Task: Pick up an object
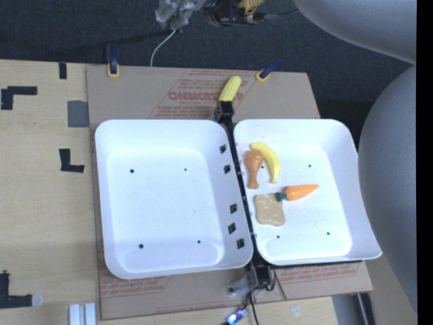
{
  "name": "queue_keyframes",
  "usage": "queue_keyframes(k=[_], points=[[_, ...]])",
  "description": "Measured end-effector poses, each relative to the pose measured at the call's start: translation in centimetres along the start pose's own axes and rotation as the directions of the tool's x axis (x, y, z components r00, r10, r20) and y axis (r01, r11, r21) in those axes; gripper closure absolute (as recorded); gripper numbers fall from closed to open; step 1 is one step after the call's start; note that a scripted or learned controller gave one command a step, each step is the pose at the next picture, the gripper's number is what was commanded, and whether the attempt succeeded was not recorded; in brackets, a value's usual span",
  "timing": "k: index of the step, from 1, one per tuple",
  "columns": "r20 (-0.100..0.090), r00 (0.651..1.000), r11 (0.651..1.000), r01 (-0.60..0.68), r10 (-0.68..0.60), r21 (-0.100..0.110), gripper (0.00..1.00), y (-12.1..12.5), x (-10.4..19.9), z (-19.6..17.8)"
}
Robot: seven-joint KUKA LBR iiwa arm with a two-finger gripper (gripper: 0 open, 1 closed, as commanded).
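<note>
The hand (181, 4) sits at the top edge of the view, beyond the far side of the table (40, 181), and its tips are too blurred to tell how far open they are; nothing can be seen held in them. All four candidates lie in the right bin (338, 181), so the things to pick are at about five o'clock from the hand, well apart from it. The left bin (162, 208) is directly at six o'clock from the hand. The banana (267, 158) curves with its long axis running from eleven to five o'clock, and the drumstick (254, 167) lies just beside it, nearly on the twelve-to-six line. The carrot (300, 191) lies roughly nine to three, its green end touching or all but touching the bread (268, 209). The carrot's orange tip looks freest of neighbours, so I judge a grip across it easiest.
</note>
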State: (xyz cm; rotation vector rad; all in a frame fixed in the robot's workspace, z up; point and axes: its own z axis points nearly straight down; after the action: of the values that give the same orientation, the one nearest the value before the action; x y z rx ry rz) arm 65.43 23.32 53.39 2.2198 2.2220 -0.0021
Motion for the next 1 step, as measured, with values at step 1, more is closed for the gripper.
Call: queue_keyframes(k=[1], points=[[0.000, 1.000, 1.000, 0.000, 0.000, 0.000, 1.00, 0.97, 0.00, -0.01]])
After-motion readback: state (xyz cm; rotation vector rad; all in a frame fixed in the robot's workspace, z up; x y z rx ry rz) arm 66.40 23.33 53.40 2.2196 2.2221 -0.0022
